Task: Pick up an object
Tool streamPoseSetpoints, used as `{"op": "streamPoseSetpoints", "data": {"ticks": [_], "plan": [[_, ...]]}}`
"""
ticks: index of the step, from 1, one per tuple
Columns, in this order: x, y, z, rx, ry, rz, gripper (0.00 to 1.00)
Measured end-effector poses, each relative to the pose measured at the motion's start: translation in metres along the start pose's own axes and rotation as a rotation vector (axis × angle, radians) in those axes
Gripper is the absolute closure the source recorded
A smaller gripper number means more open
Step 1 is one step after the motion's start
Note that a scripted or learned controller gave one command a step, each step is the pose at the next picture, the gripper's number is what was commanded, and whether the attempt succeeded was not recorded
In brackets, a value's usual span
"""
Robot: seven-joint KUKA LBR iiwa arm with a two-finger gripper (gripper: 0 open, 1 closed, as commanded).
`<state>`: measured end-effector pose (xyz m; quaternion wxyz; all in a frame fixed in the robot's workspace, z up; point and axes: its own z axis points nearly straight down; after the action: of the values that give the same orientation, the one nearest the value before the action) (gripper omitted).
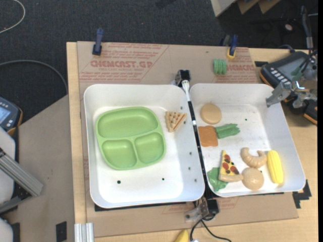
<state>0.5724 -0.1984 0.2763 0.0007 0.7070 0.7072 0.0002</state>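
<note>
1. Dark carpet surrounds the worktop, which is covered by a cardboard sheet held at its far edge by clamps, probably to stop it sliding
2. Two white bins sit side by side on it; the left bin holds a green divided plate and a waffle wedge near the shared wall
3. You have your candidates in the right bin: a round biscuit, an orange slab touching a green leaf, and towards the near edge a pizza slice, a croissant, a bun and a corn cob, packed close
4. Your gripper hangs at the right bin's far right corner, above the rim and well apart from every toy; whether it is open or closed, you cannot tell
5. Nothing is picked up yet; the biscuit stands clear of its neighbours, so you would likely find it the easiest grasp, while the crowded near cluster risks a nudge
</note>
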Motion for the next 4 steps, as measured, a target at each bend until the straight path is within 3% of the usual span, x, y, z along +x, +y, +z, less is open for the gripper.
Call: {"op": "streamPoseSetpoints", "data": {"ticks": [1,2,3,4], "plan": [[0.053,-0.027,-0.173,-0.021,-0.003,-0.006,0.00],[0.051,-0.027,-0.173,-0.006,-0.003,-0.001,1.00],[-0.023,-0.036,-0.093,0.009,0.000,0.008,1.00],[-0.027,-0.048,-0.228,-0.017,-0.008,0.000,1.00]]}}
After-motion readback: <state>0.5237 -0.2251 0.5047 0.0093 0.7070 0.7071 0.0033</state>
